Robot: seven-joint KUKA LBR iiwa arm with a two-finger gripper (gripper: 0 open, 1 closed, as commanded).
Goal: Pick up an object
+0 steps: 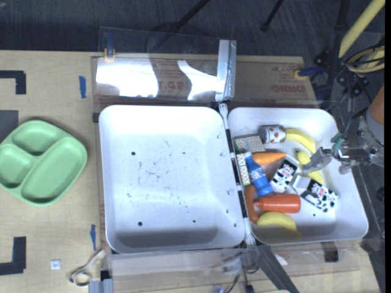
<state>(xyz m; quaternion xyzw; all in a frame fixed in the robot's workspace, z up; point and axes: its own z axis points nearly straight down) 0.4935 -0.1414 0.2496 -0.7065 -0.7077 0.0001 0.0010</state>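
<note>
- Status of task: not complete. No object seen between the fingers of the hand (313,162); all objects judged to be lying in the right bin (351,221).
- Hand position: entered from the right edge of the camera view, low over the right bin, near its right-hand wall, tip directed toward the middle of the object pile.
- Hand state: cannot tell. Fingers too small and too blurred against the clutter to be read as apart or together.
- Location of candidate objects, all in the right bin:
  - yellow banana (301,140) near the far wall, just beside the hand.
  - small can (272,133) at the far end, beside the banana.
  - orange carrot (269,159) toward the bin's left side, touching the blue bottle (259,177).
  - black-and-white spotted block (283,174) close under the tip of the hand; a second spotted block (322,197) nearer the right wall.
  - red-orange cylinder (280,203) lying across the near part of the pile, with a yellow piece (278,222) just beyond it at the near wall.
- Nearest target, as a judgement: the first spotted block or the banana, both adjacent to the tip.
- Left bin (165,170): bare white floor with faint scuff marks.
- Remaining steps: descent onto one object, closure on it, lift clear of the bin. None of these confirmed as started.
- Elsewhere on the table (49,78): green divided plate (40,162) well apart from both bins, to the left.
</note>
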